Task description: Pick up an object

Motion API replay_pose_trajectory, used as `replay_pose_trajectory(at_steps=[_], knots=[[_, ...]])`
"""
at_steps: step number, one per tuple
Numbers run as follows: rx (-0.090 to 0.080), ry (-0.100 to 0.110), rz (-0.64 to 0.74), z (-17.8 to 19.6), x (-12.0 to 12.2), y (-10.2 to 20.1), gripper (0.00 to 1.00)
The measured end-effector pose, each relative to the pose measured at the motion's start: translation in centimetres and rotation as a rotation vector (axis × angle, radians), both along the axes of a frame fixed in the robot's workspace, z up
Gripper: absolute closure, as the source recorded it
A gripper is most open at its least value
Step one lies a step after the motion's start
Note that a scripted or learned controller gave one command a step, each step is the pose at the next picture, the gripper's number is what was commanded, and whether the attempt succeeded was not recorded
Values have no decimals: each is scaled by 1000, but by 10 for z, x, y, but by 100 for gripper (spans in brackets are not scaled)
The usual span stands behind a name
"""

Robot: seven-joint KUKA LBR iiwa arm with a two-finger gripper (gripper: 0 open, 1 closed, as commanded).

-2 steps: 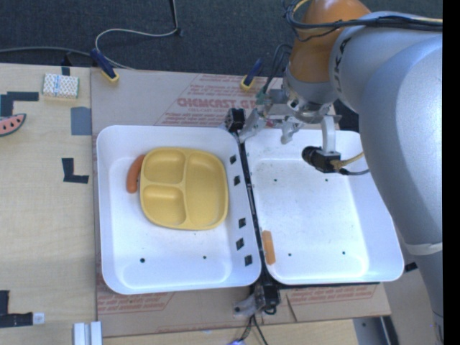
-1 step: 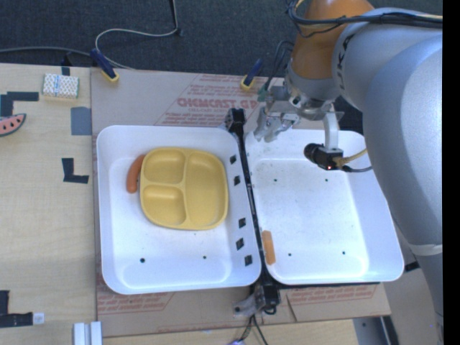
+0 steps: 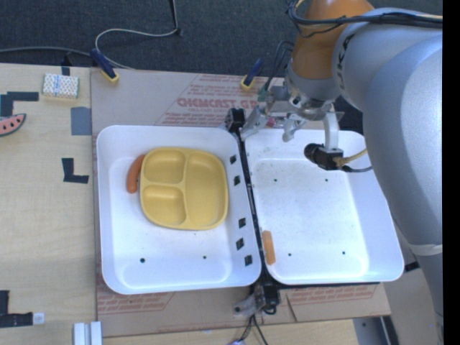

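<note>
Bins (image 3: 118, 264) hold one yellow plate (image 3: 183, 187), two orange sausages (image 3: 133, 175).

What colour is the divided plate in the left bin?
Yellow: the divided plate, clearest in the camera view.

My gripper (image 3: 287, 124) hangs over the far rim of the right bin (image 3: 374, 257), near the divider. A yellow sectioned plate (image 3: 184, 188) lies in the left bin (image 3: 115, 264), an orange sausage (image 3: 132, 175) touching its left edge.
</note>
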State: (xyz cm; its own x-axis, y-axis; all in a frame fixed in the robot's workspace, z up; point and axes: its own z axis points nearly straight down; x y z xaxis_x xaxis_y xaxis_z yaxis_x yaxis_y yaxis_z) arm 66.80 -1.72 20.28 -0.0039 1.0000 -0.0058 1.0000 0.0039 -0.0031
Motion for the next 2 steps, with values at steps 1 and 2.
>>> replay_pose_trajectory(at_steps=[1,2], knots=[[0,1,1,9,0,0,100],[-1,1,1,9,0,0,0]])
